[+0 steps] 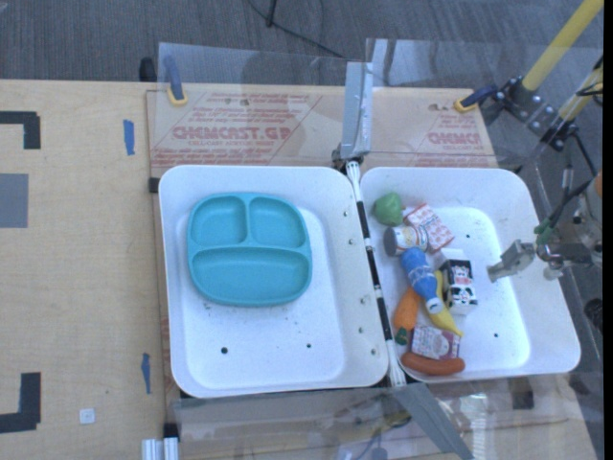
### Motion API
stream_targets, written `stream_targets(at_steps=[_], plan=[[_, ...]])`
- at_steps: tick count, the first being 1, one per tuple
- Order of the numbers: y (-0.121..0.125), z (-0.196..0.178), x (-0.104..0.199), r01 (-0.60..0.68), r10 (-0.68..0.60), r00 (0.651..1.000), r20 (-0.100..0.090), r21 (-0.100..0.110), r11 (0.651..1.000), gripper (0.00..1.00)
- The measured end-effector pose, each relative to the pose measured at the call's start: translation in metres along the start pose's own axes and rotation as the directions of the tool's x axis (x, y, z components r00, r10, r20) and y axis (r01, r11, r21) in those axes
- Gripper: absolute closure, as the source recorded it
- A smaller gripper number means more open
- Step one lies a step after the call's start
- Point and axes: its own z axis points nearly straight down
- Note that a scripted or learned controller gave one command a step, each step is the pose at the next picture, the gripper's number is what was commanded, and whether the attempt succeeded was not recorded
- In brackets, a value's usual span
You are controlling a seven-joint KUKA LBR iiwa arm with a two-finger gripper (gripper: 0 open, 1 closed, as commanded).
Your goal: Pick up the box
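Box [461, 283] lies in the right bin [546, 348], touching the blue bottle [420, 274] and banana [443, 312]. Your pincer [505, 263] hovers just right of it; can't tell its grip state. Crowding risks a nudge or snagging the bottle instead

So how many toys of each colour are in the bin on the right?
Green round ball: 1
Blue plastic bottle: 1
Orange carrot: 1
Yellow banana: 1
Red sausage: 1
Red-and-white boxes: 2
Black-and-white carton: 1
Total: 8
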Motion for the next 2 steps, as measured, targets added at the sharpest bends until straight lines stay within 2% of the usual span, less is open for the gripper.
stream_targets(at_steps=[1,2], plan=[[0.081,-0.074,-0.017,0.010,-0.010,1.000,0.003,-0.005,1.000,0.00],[0.073,-0.203,-0.039,-0.049,0.049,0.999,0.004,-0.006,0.999,0.00]])
